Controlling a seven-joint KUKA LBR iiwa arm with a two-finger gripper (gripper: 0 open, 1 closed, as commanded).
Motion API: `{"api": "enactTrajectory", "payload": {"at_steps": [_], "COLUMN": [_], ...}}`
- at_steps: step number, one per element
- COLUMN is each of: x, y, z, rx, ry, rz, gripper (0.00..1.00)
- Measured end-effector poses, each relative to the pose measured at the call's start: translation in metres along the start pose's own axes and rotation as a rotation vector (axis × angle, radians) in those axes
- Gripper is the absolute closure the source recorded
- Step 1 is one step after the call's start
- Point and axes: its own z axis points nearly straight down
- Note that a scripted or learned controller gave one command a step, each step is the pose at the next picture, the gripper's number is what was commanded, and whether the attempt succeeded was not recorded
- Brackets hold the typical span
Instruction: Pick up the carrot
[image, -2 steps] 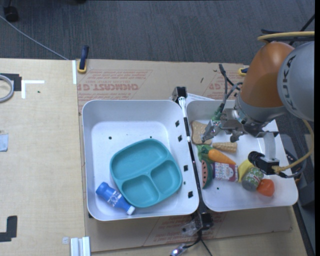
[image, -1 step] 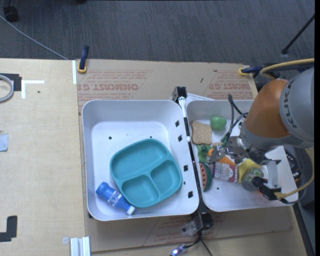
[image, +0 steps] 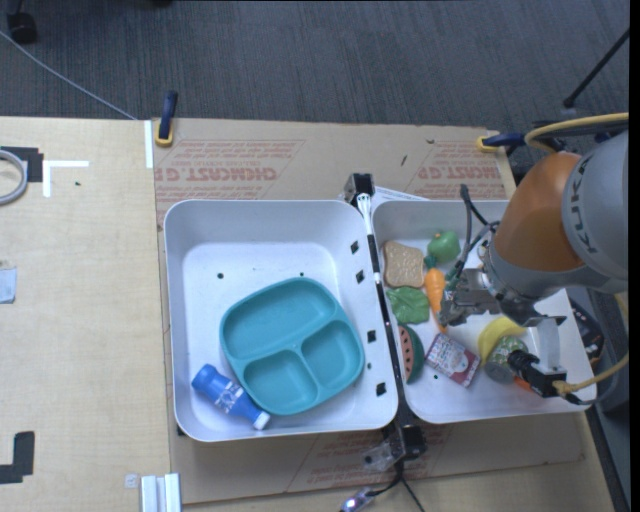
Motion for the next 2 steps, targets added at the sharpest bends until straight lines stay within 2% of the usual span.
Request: {"api": "enactTrajectory", "payload": {"at_steps": [1,2], "x": [0.0,-0.003], "y": [0.0,0.028], "z": [0.0,0.018], "rx": [0.0,-0.002], "ry": [0.0,0.0], "rz": [-0.001,-0.005], "gripper": [0.0,0.0]}}
